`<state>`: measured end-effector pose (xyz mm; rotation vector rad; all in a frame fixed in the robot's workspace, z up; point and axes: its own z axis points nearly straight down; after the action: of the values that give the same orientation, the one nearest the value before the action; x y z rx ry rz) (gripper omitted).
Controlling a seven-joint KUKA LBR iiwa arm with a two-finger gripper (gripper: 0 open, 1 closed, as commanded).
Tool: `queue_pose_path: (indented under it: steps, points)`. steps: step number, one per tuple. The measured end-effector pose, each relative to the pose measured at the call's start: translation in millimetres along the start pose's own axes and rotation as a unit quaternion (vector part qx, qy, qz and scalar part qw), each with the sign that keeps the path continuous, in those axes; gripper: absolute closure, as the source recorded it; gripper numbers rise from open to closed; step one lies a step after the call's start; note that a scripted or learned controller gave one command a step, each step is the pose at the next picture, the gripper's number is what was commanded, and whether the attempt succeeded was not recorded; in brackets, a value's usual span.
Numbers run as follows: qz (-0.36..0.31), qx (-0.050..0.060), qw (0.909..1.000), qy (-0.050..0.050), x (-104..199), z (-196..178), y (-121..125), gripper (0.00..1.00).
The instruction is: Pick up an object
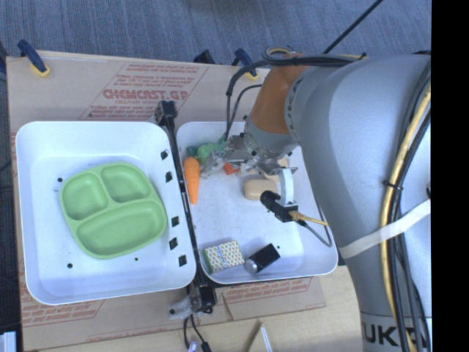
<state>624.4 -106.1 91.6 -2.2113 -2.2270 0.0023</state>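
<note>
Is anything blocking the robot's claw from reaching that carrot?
Nothing visible does. The end effector hangs low in the right bin, right of the carrot, with bare bin floor between them. A green toy lies just above the carrot.

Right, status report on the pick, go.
Gripper low in right bin, fingers hidden. Nothing visibly held. Carrot and green toy beside it. Arm covers bin's right side.

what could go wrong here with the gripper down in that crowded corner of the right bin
The gripper sits low among close-packed items: the carrot, a green item and a beige piece. It may nudge a neighbour aside or close on two things at once. The carrot lies against the bin's left wall, so a finger may find little room on that side.
</note>
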Motion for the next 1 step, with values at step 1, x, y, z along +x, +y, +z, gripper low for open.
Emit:
queue_pose_path:
  steps: [1]
  points:
    - [0.0, 0.011, 0.9999, 0.002, -54.4, 3.3, 27.1, 0.0]
